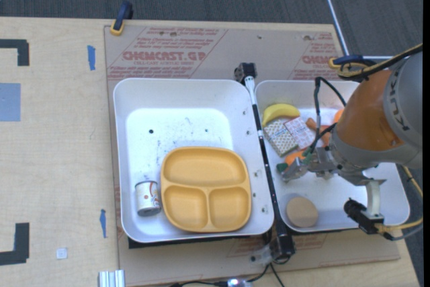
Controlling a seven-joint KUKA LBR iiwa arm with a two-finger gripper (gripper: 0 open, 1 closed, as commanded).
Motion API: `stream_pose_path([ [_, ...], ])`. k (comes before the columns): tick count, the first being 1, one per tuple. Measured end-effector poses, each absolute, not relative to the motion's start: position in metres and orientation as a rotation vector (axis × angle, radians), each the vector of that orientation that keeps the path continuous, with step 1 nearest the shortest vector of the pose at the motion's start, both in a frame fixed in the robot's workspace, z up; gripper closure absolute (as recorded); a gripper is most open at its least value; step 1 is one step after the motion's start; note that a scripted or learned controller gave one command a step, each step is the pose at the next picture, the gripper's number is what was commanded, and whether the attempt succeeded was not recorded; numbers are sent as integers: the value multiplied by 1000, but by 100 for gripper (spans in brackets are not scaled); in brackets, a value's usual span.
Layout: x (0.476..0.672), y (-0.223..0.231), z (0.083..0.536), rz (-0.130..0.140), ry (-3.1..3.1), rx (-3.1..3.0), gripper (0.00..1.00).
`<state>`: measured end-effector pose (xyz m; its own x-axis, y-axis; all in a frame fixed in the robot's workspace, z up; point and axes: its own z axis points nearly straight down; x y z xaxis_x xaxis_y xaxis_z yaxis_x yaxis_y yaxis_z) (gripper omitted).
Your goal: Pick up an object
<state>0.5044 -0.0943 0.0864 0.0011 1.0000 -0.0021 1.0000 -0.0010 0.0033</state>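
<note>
My gripper (293, 169) is low in the right bin (396, 212), near its left wall. It sits over a small orange piece (293, 158), just below a patterned packet (290, 134). A yellow banana (279, 112) lies behind the packet. A tan round object (302, 212) rests in the bin's front left corner, apart from the gripper. The arm's orange band (366, 121) covers much of the bin's middle.
The left bin (175, 114) holds a yellow divided tray (205, 195) at the front and a small can (146, 198) beside its left edge. A black clamp (246, 70) sits at the back between the bins. Cables run along the right bin's front edge.
</note>
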Motion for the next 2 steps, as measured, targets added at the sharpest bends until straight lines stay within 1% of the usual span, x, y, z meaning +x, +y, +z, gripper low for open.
stream_pose_path([
  [2,551,-92,86,2,2221,2219,0],
])
